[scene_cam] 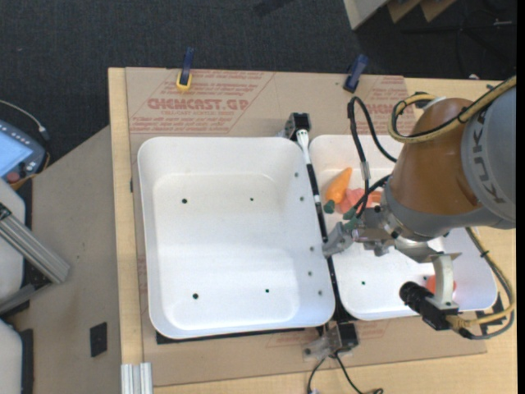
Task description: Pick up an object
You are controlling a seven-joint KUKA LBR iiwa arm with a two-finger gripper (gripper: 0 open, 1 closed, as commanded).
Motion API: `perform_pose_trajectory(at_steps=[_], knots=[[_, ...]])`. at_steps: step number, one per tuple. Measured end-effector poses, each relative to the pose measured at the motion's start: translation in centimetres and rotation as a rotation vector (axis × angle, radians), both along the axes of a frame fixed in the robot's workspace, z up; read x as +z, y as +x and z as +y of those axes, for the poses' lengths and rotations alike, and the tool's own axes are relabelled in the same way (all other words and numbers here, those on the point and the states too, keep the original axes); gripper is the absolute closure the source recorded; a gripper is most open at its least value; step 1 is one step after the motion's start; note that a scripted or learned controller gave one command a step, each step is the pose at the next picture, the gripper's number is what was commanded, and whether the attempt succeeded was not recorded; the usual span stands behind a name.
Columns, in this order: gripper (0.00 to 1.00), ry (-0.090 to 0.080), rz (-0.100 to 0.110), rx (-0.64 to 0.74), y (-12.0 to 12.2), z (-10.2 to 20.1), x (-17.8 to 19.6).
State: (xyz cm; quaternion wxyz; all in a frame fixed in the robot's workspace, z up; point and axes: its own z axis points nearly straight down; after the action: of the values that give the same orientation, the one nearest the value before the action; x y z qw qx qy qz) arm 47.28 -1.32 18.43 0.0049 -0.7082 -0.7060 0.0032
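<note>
faintly, "chemcast gp" on brown board (197,103)

**A robotics lab bench**

I'm looking down on a lab test rig: a brown board (271,105) printed with a maker's name, clamped at its far edge by blue clips (187,66), two white bins (156,220) side by side, loose cables (361,138) trailing about, dark carpet (123,15) beyond and aluminium framing (29,240) at left.

Right bin (361,290) largely behind arm (439,179)
</note>
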Motion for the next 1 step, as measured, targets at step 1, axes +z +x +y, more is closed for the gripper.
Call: perform_pose_trajectory(at_steps=[1], knots=[[1.00,-0.003,-0.013,0.002,0.66,0.01,1.04]])
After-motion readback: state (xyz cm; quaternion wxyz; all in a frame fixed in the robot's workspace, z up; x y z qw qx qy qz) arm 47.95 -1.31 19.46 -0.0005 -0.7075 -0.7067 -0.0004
